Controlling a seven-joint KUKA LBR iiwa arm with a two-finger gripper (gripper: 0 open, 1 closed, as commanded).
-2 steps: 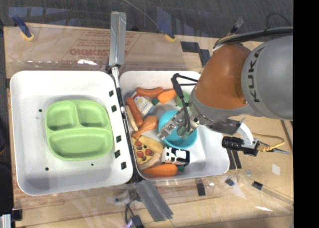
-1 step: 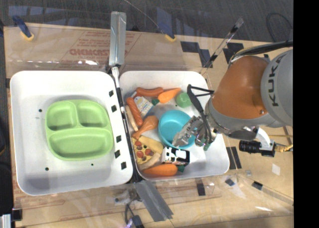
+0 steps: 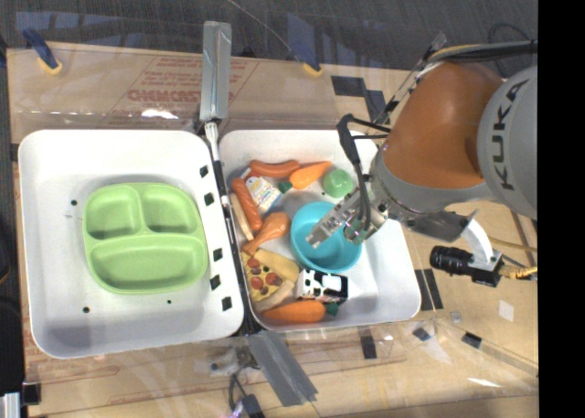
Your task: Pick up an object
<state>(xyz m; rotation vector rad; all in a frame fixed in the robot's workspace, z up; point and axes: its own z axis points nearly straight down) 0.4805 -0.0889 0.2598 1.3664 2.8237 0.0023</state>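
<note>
Two white bins sit side by side on the bench. The left bin holds a green divided plate. The right bin holds the toy-food clutter, with the tool low over it.

Tool sits directly above the blue bowl, at the bowl's upper right part, overlapping its rim. Metallic fingers point down-left into the bowl area. Can't tell whether they are spread or pressed together, and nothing is visibly pinched between them.

Blue bowl: round, cyan, glossy, near the middle of the right bin, partly covered by the tool.

Around the bowl:
- green round piece just above it, next to the wrist
- orange carrot up-left, lying beside a sausage-like piece near the bin's top wall
- small bottle with a white label to the left
- pizza slice below-left, close to the divider between bins
- black-and-white patterned item just below the bowl, touching or nearly touching it
- second orange carrot along the bottom wall

The arm's orange band is over the bin's right edge.
</note>
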